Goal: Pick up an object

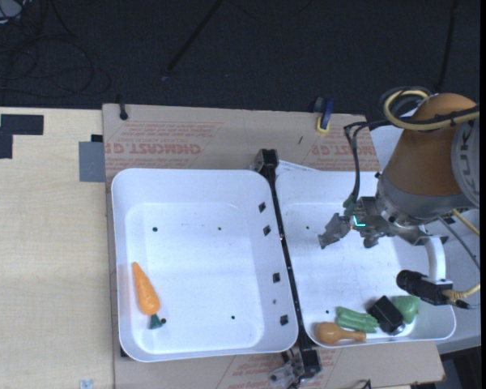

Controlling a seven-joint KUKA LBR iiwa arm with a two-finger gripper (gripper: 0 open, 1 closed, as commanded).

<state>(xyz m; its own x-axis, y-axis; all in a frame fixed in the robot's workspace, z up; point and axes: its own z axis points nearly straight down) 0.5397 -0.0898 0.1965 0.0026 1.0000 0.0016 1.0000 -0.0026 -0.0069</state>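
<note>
The arm (425, 156) enters from the right of the frame and hangs over the right bin (308, 217). Its gripper (338, 233) is above the bare floor at the middle of that bin; the fingers appear slightly apart, with nothing between them, though the view is too coarse to be certain. Along the lower edge of the right bin lie a tan pear-shaped object (338, 333), a green vegetable (357, 319), a black block (386, 314) and a green rounded object (405, 305), grouped closely. A toy carrot (145, 290) lies at the lower left of the left bin (194, 185).
</note>
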